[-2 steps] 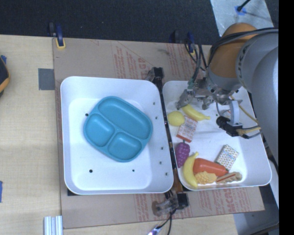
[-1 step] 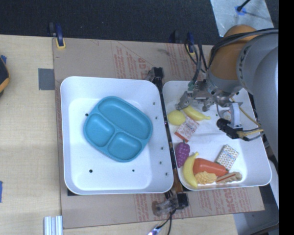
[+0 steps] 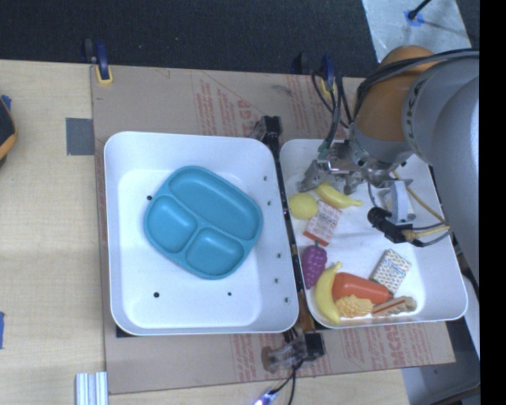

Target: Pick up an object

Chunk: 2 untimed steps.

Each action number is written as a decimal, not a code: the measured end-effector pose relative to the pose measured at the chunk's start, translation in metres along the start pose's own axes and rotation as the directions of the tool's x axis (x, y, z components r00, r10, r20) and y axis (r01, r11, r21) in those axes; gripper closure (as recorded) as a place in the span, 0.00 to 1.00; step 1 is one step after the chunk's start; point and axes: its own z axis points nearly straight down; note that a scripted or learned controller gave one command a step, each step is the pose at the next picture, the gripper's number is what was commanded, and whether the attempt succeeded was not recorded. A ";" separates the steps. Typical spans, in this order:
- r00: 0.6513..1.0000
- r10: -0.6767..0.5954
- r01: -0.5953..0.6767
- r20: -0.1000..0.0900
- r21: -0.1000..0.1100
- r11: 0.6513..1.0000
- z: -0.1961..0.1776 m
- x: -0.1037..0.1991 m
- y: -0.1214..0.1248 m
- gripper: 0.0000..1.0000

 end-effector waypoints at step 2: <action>1.000 0.001 -0.001 -0.001 -0.002 1.000 -0.100 0.036 -0.068 1.00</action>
